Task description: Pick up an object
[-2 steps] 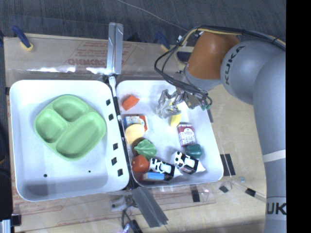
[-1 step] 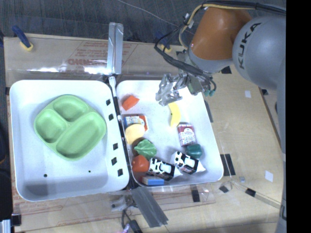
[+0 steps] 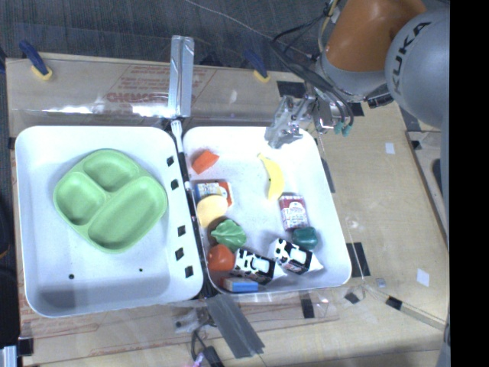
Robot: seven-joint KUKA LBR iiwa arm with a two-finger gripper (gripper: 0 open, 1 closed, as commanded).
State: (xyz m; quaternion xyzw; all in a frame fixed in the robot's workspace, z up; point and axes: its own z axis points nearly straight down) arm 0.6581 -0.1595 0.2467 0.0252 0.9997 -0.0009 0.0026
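The desk carries two shallow white bins side by side. The grey arm, with its orange band, comes in from the upper right and hangs over the far right corner of the right bin. The left bin holds one large thing, a green divided plate, lying flat near its middle.

The right bin holds all the small objects, any of which could serve the task. A yellow banana lies nearest the arm, well clear of the rest. An orange piece sits by the divider, with a yellow ball below it, then a green leafy toy and a red tomato-like ball. A red can, a dark green piece and two black-and-white cartons crowd the near end.

The tool hovers above the bin's far rim, just beyond the banana — whether it is released or clenched I cannot tell, and no object sits in it. As I judge it, the task is at its start: nothing is lifted, and the descent, grasp and lift all remain.
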